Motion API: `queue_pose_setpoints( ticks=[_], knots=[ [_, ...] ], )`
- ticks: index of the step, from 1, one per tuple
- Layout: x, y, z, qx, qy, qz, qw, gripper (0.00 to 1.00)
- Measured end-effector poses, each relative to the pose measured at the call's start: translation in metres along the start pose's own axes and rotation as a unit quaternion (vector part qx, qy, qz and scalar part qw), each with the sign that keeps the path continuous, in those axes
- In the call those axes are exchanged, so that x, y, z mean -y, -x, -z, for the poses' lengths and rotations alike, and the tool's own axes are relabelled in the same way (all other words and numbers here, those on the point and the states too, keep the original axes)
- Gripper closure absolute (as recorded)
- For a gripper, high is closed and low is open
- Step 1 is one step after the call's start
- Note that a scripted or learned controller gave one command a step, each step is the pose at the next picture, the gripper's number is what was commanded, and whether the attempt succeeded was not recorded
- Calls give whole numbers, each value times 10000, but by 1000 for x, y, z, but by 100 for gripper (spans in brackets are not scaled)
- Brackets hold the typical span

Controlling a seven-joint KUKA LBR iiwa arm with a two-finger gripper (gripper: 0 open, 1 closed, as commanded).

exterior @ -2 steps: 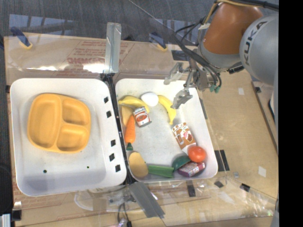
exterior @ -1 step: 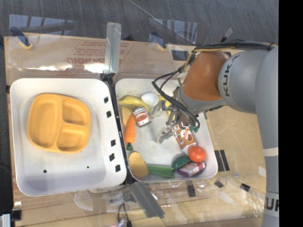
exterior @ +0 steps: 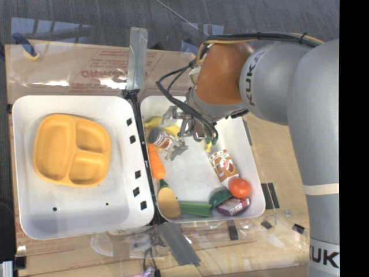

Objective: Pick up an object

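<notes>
My pincer (exterior: 183,133) hangs low in the right bin (exterior: 253,154), fingers' state not discernible from above, just beside a small can (exterior: 160,137) and an orange carrot (exterior: 155,163), with a tomato (exterior: 240,187) near the front corner; the yellow divided tray (exterior: 70,149) lies in the left bin (exterior: 23,201).

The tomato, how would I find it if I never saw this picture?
Look at the right bin, the one crowded with toy food, not the left bin holding the yellow divided plate. Go to its lower right corner. The tomato is the round red ball there, just above a purple box and below a flat printed packet.
</notes>
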State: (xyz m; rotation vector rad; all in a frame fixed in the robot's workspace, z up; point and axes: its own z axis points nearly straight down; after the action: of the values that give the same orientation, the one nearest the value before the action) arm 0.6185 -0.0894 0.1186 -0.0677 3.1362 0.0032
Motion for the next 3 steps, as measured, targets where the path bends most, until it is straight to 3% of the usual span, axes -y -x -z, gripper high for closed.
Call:
queue_pose_setpoints(
  ticks=[1,2,3],
  knots=[
    [62,-18,3,-13,-16,-1271,9919,0],
    [119,-83,-25,-14,-16,-1559,9878,0],
    [119,-32,-11,1,-16,-1608,9870,0]
  ],
)
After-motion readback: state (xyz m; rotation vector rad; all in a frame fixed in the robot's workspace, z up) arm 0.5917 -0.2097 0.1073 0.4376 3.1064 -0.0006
